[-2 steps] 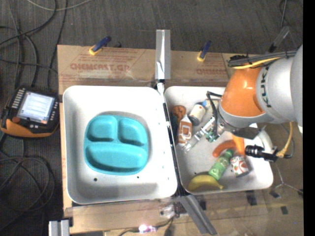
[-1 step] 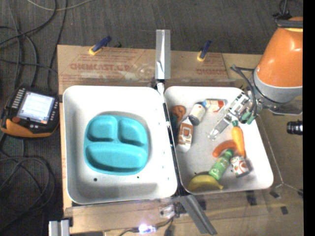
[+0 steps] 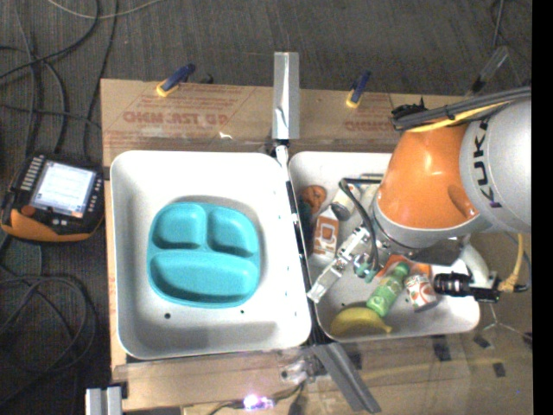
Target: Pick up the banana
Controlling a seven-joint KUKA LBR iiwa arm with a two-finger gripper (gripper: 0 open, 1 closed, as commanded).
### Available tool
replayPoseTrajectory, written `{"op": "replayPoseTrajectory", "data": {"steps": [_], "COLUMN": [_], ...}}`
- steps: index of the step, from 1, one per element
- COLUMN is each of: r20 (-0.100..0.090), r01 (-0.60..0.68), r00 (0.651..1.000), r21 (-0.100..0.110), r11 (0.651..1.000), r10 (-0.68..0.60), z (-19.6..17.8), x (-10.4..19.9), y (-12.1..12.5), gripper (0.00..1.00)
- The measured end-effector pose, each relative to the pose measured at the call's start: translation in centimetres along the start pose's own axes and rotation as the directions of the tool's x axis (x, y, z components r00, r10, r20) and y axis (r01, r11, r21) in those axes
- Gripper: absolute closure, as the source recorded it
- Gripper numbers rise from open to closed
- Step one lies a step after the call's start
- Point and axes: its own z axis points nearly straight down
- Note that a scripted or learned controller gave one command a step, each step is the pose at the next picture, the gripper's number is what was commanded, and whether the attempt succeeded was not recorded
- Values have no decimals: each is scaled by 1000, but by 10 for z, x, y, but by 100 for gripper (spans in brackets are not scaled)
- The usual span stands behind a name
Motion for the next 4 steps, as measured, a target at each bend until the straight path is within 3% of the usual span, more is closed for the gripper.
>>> {"op": "replayPoseTrajectory", "data": {"steps": [1, 2, 3, 4], "r20": [3, 4, 0, 5], "r01": [-50, -233, -134, 35], "r00": [999, 972, 991, 999], "r21": [-1, -1, 1, -1], "r11": [999, 972, 991, 999], "r10": [50, 233, 134, -35], "z": [-78, -88, -1, -134], "x": [39, 26, 20, 37], "y": [43, 30, 22, 42], "gripper": [0, 0, 0, 0]}}
